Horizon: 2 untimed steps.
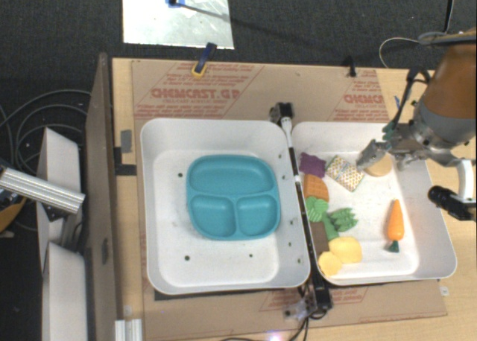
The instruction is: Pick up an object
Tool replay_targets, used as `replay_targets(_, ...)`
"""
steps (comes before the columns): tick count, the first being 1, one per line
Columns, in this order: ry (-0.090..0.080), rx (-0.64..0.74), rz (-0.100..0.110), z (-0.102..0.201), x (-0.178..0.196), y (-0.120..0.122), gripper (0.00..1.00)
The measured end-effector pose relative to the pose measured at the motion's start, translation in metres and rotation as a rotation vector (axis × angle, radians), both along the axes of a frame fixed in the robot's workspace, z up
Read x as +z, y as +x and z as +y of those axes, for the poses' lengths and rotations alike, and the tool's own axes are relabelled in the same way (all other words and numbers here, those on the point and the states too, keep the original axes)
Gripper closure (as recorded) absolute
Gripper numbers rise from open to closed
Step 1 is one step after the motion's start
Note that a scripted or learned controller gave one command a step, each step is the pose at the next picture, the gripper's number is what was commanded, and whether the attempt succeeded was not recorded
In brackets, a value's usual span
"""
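Observation:
The right bin holds several small toy foods. A purple piece, a checkered block and an orange piece lie at its upper left. Green pieces and yellow pieces sit lower down along the left wall. A carrot lies upright toward the right. My gripper hangs low over the bin's upper middle, just right of the checkered block and partly over a tan round piece. Nothing visibly sits in its grasp.
The left bin holds a teal divided plate. A dark divider runs between the bins. Cardboard lies behind them, and cables and a metal bar lie off the bench's left side.

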State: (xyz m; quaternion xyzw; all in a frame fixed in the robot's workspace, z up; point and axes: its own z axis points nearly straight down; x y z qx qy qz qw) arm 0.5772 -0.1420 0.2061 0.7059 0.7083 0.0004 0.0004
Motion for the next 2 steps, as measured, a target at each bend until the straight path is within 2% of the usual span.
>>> replay_targets(1, 0.001, -0.002, -0.001, 0.052, -0.114, -0.047, 0.00)
replay_targets(2, -0.004, 0.002, -0.010, 0.006, -0.120, 0.048, 0.00)
